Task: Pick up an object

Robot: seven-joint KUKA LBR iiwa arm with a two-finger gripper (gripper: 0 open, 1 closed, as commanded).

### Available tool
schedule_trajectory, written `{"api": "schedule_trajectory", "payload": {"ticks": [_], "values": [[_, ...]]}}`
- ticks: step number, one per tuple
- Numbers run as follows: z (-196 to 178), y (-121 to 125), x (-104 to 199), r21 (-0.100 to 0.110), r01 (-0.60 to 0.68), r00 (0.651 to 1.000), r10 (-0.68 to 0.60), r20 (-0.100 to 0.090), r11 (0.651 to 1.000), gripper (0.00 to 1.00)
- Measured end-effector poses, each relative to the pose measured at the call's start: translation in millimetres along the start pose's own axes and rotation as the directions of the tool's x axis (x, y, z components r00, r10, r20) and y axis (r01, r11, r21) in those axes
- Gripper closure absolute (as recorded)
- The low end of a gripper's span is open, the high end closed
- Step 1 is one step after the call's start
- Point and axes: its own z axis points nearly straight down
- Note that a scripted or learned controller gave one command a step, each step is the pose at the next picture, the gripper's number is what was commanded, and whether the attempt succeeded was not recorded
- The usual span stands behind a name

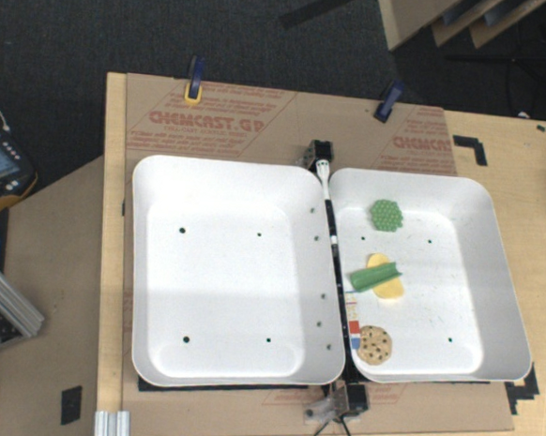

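In the right bin [467, 265] lie three small objects near its left side. A round green bumpy piece [385, 215] sits toward the back. A yellow piece [386, 287] lies in the middle with a green strip [373, 277] across it. A tan cookie with dark specks [374, 344] rests near the front left corner.
The left bin [221, 274] stands beside the right one on a brown board [262, 117]. A black bar [331, 236] runs between the bins. Two clamps [194, 82] hold the board's far edge. A cable [332, 424] hangs at the front.
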Motion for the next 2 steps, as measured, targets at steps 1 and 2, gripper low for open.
{"api": "schedule_trajectory", "payload": {"ticks": [1, 2], "values": [[-4.4, 3.7, 0.6, 0.003, 0.003, 1.000, -0.003, 0.000, 1.000, 1.00], [-56.6, -21.0, 72.6, 0.002, 0.010, 1.000, -0.010, -0.003, 1.000, 1.00]]}}
